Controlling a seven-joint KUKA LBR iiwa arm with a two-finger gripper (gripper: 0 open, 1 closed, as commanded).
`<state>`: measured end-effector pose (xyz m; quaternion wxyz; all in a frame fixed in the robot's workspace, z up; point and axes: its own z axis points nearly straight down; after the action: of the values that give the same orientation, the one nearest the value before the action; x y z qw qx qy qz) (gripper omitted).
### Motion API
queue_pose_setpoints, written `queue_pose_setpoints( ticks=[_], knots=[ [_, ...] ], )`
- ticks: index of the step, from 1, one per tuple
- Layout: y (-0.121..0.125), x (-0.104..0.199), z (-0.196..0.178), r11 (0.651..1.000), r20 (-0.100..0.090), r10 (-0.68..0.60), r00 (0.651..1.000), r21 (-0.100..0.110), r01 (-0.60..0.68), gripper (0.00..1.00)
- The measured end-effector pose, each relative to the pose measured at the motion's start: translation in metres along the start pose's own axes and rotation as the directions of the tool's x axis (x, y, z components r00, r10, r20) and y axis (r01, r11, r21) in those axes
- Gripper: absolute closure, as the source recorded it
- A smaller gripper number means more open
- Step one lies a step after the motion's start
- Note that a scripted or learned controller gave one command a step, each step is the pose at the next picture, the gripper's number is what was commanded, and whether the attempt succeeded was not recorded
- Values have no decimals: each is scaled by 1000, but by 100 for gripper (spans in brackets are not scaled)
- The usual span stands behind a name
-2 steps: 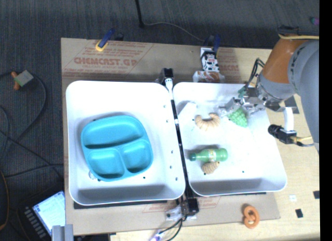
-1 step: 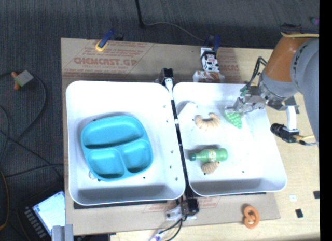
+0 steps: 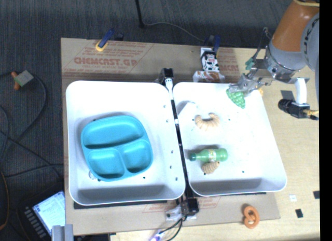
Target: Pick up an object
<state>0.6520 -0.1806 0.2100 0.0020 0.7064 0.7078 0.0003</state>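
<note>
My gripper (image 3: 243, 86) hangs over the far right corner of the right bin (image 3: 270, 152). A small green bunch of toy grapes (image 3: 236, 98) sits between its fingertips, lifted just above the bin's rim. Lower in the same bin lie a beige curled pastry-like toy (image 3: 207, 122), a green bottle (image 3: 208, 155) on its side, and a small tan piece (image 3: 210, 167) touching the bottle's near side.
The left bin (image 3: 78, 105) holds a blue divided plate (image 3: 116, 146). A black-and-white figure (image 3: 209, 65) stands behind the bins on the board. An orange ring (image 3: 251, 215) lies on the bench in front of the right bin.
</note>
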Motion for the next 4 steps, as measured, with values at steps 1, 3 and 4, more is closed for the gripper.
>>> queue_pose_setpoints(
  ticks=[1, 3, 4],
  knots=[
    [-65, 71, 30, 1000, -3, 1, 1000, 6, -1, 100],
    [-110, 141, -21, 1000, -3, 0, 1000, 5, 0, 100],
    [-154, 178, -35, 1000, -3, 0, 1000, 5, 0, 100]
  ],
)
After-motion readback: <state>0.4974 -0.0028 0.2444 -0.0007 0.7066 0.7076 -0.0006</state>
